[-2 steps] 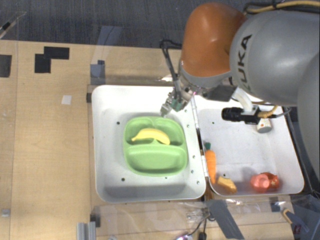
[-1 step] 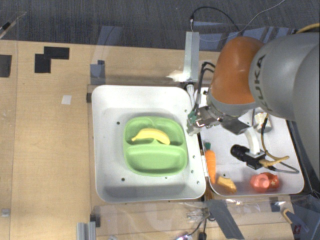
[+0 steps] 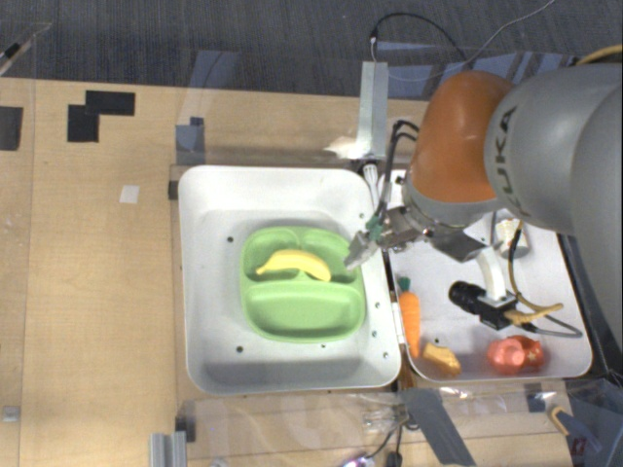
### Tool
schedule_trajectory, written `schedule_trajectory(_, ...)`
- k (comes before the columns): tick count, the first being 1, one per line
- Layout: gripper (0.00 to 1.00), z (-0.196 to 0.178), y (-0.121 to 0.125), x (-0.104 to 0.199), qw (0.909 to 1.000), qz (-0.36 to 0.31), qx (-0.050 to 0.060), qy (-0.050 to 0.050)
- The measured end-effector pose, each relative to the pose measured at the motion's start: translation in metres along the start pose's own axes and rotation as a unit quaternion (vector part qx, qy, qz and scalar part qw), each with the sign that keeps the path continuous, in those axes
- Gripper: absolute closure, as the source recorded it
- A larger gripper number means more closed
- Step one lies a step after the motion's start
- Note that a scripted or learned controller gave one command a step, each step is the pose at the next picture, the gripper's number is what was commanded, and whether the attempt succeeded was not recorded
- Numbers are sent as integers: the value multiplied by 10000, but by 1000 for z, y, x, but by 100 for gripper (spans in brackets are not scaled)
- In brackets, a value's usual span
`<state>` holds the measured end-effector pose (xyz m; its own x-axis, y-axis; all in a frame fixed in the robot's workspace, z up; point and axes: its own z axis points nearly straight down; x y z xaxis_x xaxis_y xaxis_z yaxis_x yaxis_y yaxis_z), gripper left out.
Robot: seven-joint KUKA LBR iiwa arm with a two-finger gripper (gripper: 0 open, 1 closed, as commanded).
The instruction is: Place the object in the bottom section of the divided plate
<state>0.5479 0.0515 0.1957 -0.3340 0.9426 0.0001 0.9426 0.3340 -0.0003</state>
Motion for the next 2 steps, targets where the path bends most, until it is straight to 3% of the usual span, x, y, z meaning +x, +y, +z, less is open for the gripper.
schedule_trajectory(1, 0, 14, -21, 32, 9999, 150, 4, 1)
schedule_trajectory(2, 0, 14, -35, 19, 9987, -512, -2, 1)
